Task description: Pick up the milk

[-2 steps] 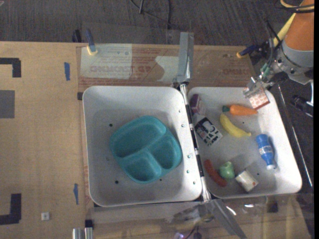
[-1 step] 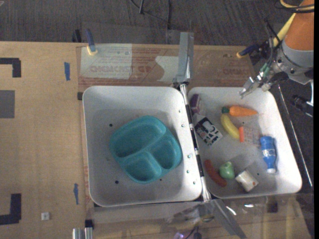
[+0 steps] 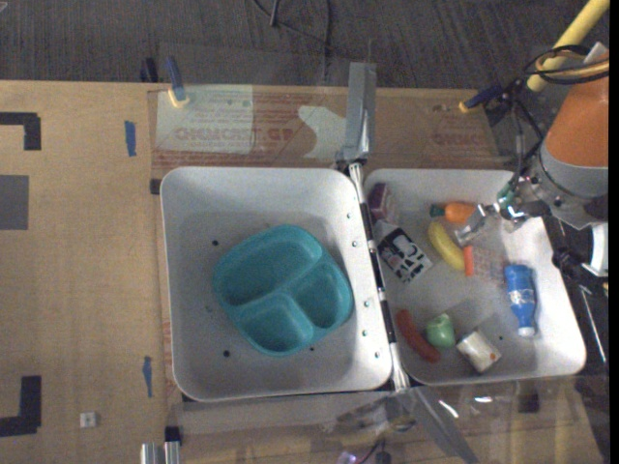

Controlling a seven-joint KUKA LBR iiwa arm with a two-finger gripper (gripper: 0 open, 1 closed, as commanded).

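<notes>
Black-and-white milk carton point(image 3: 403, 255), right bin's left edge

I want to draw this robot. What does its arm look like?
The arm is fat and round: a big orange band, then grey below it. Its gripper is small, silvery metal. Black cables loop behind, beside a yellow tube.

a teal divided plate point(image 3: 281, 301) is seen lying in the left bin point(image 3: 184, 259), tilted on a slant. in the right bin point(image 3: 571, 351), a yellow banana point(image 3: 445, 244) is found beside an orange carrot point(image 3: 469, 260), with a blue bottle point(image 3: 519, 299) set further right. near the front wall, a red sausage point(image 3: 416, 335) and a green pepper point(image 3: 441, 331) are placed just beside each other. strips of blue tape point(image 3: 130, 138) are stuck to the bench point(image 3: 77, 288).
</notes>
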